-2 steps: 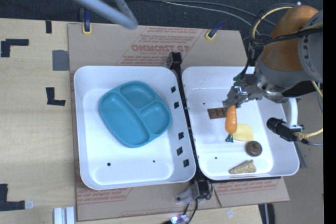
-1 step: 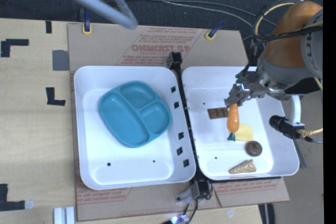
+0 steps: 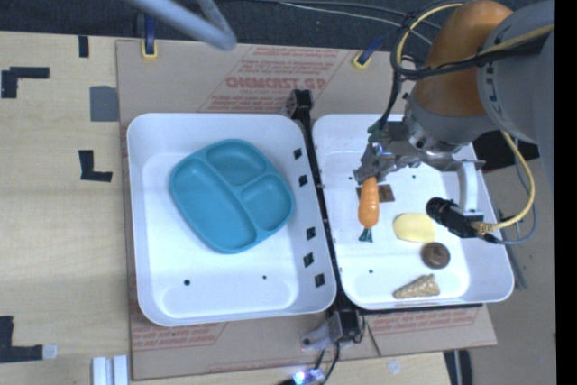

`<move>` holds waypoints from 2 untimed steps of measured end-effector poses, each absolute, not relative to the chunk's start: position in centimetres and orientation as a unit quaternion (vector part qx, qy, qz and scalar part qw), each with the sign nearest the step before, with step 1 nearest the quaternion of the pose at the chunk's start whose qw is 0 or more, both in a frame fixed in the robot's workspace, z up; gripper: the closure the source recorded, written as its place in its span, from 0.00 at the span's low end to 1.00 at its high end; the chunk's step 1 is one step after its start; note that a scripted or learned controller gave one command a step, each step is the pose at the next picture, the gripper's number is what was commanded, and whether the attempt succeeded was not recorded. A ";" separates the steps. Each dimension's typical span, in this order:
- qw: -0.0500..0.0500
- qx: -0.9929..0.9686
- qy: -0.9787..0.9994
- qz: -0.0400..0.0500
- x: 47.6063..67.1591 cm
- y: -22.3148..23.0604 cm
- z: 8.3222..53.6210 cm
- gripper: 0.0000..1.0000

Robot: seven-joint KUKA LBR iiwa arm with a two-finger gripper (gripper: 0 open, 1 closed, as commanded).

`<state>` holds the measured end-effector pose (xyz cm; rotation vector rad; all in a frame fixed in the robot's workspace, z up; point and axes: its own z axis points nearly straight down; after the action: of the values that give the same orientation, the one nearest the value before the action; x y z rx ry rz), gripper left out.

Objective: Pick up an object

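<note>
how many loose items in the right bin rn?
4. Carrot by the tool; yellow piece right of it; brown round piece below that; tan wedge at the near edge. The arm may hide more.

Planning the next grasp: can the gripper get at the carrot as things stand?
Probably yes. The gripper hangs right over the top end of the carrot in the right bin, and nothing lies on the carrot; the yellow piece sits apart beside it.
</note>
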<state>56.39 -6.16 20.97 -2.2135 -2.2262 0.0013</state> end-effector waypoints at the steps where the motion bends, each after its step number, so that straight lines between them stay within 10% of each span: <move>1: 0.001 -0.705 -0.710 0.000 57.6 -0.9 22.2 1.00; 2: 0.000 -0.704 -0.710 0.000 59.7 5.0 22.5 1.00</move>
<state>59.71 4.98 22.47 -2.2123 -2.2292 -0.0012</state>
